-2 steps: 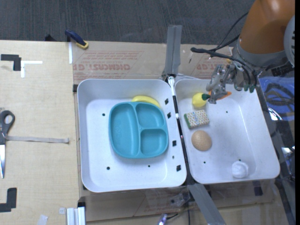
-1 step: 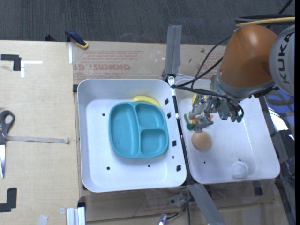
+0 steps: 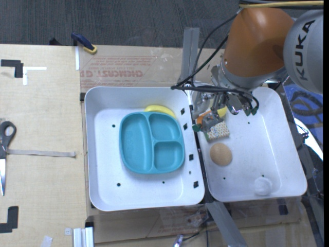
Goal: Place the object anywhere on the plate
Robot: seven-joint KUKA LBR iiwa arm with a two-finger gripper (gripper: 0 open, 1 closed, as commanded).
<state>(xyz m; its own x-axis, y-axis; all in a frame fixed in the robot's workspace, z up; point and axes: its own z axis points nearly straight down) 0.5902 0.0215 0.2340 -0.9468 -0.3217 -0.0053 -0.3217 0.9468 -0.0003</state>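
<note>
A blue divided plate (image 3: 152,142) lies in the left bin (image 3: 100,189), with a yellow object (image 3: 160,109) peeking out behind its far edge. In the right bin (image 3: 288,174) a tan rounded object (image 3: 221,154) rests near the middle. Just beyond it, close to the divider, are a speckled block (image 3: 218,131) and a small orange and green piece (image 3: 207,119). My gripper (image 3: 226,106) hangs low over the far left part of the right bin, right above that cluster. The orange band and wrist hide most of it.
A clear, small item (image 3: 262,185) lies at the right bin's near corner. Scissors (image 3: 5,138) and a blue and yellow tool (image 3: 84,42) lie on the bench left of the bins. Cables (image 3: 205,40) loop above the divider.
</note>
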